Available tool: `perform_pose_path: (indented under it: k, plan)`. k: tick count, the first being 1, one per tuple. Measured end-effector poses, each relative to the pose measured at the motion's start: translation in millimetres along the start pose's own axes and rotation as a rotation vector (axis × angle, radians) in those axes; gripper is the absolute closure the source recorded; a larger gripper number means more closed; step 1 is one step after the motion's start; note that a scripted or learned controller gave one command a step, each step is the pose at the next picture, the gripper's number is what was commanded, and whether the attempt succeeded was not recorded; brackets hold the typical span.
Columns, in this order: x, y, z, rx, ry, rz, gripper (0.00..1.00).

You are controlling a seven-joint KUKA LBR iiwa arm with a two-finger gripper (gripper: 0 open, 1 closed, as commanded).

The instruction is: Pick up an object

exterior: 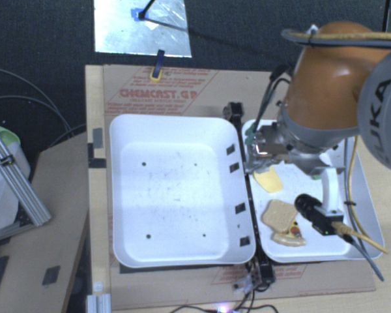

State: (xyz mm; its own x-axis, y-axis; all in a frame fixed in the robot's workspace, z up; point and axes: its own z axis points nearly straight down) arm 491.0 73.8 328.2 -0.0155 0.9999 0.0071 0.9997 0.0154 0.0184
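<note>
My gripper [259,150] hangs low over the far left part of the right bin [371,230], close to the divider between the bins. The bulky orange and grey wrist hides most of it. Just in front of the gripper lies a pale yellow wedge [269,180] on the bin floor. Nearer the front sits a tan slice of bread [278,214], and beside it a small flat piece with red and yellow spots [290,237]. Nothing shows between the gripper's parts that I can make out.
The left bin [124,129] lies beside the right one, joined by black clips [234,168] along the shared edge. The arm covers the right bin's far half. A metal sheet [142,18] lies beyond the bench.
</note>
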Motion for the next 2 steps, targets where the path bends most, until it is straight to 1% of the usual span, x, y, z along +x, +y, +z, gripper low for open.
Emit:
perform_pose_path:
  k: [1,2]
  plan:
    - [-5,-2,-107,0.003,-0.004,0.010,1.00]
    - [-2,1,-65,0.017,-0.007,0.015,1.00]
